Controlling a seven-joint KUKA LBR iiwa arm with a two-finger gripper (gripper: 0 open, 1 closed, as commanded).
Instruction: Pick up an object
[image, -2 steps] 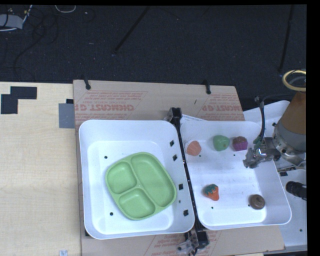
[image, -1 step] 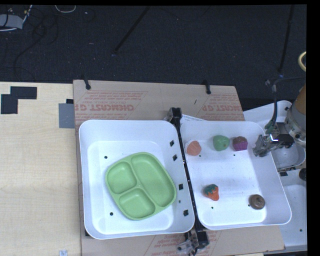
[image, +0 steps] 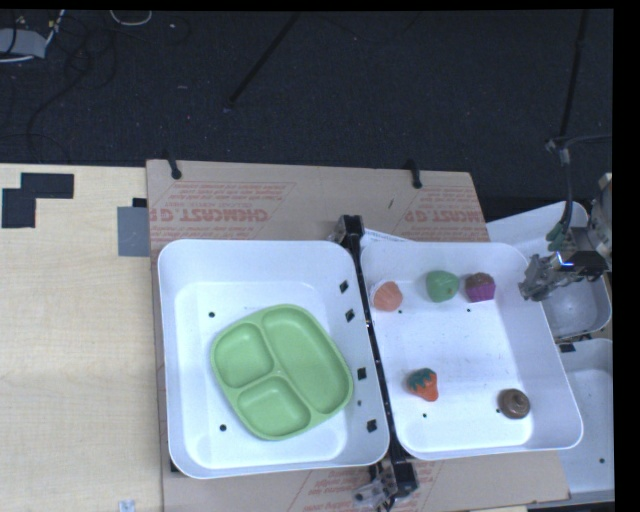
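Dark carpeted floor (image: 330, 90) with loose cables (image: 255, 70) — pale wooden bench (image: 70, 340) below, under cardboard sheet (image: 300, 205).

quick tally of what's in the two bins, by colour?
Green: 2, the divided plate in the left bin and a round item in the right bin
Orange-pink: 1
Purple: 1
Orange-red with green top: 1
Brown: 1
Total: 6

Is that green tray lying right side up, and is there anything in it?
Right side up and empty: the green tray shows three bare hollow compartments.
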